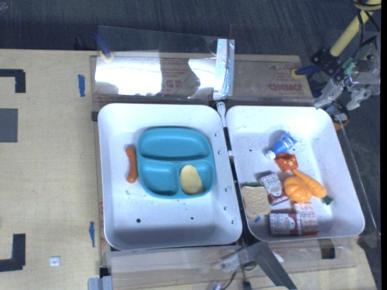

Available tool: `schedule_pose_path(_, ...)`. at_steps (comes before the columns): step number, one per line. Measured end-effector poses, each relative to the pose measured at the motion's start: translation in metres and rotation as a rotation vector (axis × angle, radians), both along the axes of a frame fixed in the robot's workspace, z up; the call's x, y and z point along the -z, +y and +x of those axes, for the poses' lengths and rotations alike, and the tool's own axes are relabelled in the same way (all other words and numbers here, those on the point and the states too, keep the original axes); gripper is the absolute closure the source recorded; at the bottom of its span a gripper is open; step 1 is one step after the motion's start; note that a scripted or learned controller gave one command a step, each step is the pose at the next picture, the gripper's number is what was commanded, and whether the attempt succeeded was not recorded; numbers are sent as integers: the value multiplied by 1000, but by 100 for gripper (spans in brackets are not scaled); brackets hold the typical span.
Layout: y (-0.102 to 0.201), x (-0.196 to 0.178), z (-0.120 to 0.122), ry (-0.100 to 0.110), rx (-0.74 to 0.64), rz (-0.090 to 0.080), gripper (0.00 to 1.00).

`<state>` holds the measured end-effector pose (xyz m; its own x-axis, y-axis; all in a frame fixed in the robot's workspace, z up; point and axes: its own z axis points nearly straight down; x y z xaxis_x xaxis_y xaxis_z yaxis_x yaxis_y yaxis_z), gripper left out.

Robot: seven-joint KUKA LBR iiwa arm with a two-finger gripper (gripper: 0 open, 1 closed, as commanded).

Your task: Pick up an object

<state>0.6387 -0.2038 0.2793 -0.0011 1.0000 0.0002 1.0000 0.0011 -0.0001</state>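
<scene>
My pincer [346,95] sits at the far right, just past the far right corner of the right bin [314,118], among cables and a yellow hose; from this view I cannot tell how it stands, and nothing shows in it.

The bench top [42,162] is pale wood, with black corner marks at its left and bits of blue tape. Beyond it the floor [181,5] is dark grey. A clear sheet [157,65] stands along the far side of the bins.

In the left bin [115,222] lies a blue divided tray [166,156] with a yellowish potato-like piece [191,179] in its near right compartment. An orange sausage [131,164] lies just left of the tray.

The right bin holds the things to pick: a blue and white tube [281,144], a small red packet [286,161], a carrot [309,183], an orange pepper [296,190] touching it, a slice of bread [256,200], a dark red wrapper [271,185] and a red can [292,222] on its side nearest the front.
</scene>
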Motion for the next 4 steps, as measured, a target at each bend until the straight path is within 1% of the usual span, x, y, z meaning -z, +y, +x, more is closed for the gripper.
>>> schedule_pose_path(1,38,107,26,11,82,3,0)
schedule_pose_path(2,81,55,30,-9,69,-1,0)
schedule_pose_path(3,72,185,-1,-1,62,0,0)
schedule_pose_path(4,36,190,-58,-8,118,-4,0)
